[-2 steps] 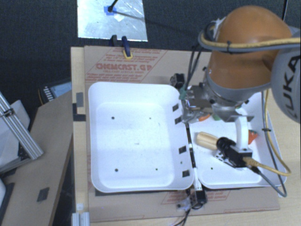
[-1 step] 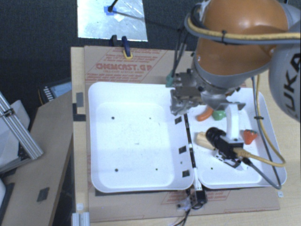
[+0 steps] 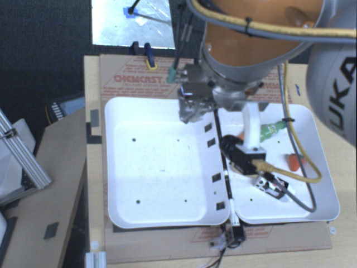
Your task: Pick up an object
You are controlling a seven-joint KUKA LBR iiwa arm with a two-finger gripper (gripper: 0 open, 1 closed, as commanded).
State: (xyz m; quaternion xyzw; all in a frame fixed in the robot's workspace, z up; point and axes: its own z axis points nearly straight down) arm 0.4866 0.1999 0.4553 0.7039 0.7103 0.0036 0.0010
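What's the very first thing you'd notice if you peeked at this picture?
The big shiny orange-and-grey robot arm bulges across the top right, leaning down over the right shallow white plastic bin. In that bin lie a small orange carrot-shaped piece and a green-and-white bottle-like thing. The left shallow white plastic bin sits beside it.

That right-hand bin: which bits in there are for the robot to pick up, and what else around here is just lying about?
For the job:
- green object in the right bin
- orange object in the same bin
- the arm's hand, low over that bin

Just lying about:
- left bin
- cardboard sheet under the bins
- shiny plate behind the bench
- yellow cable along the arm
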